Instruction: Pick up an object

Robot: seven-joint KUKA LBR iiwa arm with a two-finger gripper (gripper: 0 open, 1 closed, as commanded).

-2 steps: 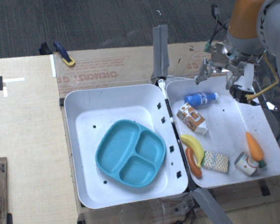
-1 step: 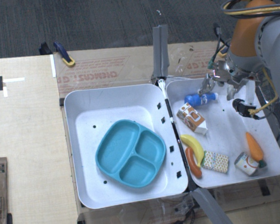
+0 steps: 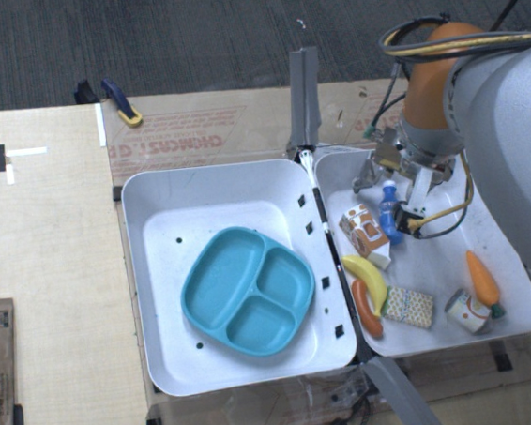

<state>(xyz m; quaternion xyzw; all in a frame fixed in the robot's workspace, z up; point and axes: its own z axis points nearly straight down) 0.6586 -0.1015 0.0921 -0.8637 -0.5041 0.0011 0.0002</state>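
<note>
Centring squarely over the blue bottle (image 3: 390, 211), right of frame centre in the right bin (image 3: 436, 264) beside the carton (image 3: 365, 232), matters most; jaws' opening cannot be told, nothing visibly held.

Glossy plastic blue plate (image 3: 247, 292); smooth white plastic bins (image 3: 151, 294).

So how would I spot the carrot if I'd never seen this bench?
Take the white bin on the view's right, not the one holding the blue divided plate. By its right wall lies a slim orange carrot beside a small round cup. Unlike the red sausage by the yellow banana, it tapers to a point.
</note>
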